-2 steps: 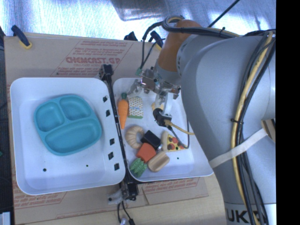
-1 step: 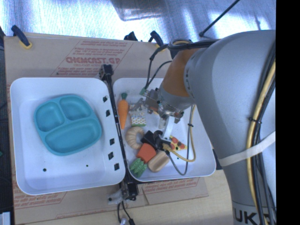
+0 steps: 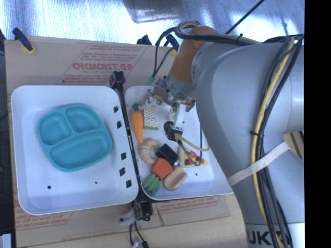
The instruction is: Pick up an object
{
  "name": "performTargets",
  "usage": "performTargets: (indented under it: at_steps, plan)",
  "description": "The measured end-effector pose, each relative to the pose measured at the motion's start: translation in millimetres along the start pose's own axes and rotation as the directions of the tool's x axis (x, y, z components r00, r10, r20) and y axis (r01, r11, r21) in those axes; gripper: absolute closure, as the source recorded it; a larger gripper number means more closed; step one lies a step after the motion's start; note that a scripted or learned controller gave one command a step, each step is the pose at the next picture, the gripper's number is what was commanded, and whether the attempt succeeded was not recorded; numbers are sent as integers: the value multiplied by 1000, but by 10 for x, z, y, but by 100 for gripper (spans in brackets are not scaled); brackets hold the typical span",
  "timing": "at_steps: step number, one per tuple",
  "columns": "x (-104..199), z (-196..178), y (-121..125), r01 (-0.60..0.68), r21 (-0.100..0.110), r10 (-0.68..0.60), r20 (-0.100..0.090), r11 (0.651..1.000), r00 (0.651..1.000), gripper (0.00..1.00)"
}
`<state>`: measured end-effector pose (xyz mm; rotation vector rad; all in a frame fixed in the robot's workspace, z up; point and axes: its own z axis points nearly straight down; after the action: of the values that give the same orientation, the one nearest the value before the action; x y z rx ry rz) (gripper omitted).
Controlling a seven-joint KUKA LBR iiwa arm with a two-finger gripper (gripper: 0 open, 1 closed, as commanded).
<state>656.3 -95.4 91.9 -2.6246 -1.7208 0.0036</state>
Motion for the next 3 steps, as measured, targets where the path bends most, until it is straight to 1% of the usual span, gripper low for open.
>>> performTargets:
  at_steps: [1,2,3]
  plan:
    - [-187,9,-497,69,1,-69,1,998,998,0]
    - [-181,-91,-498,73,4,-73,0,997,997,100]
    - [-305,-1634,-700,330,-3,-330,2,944,944,100]
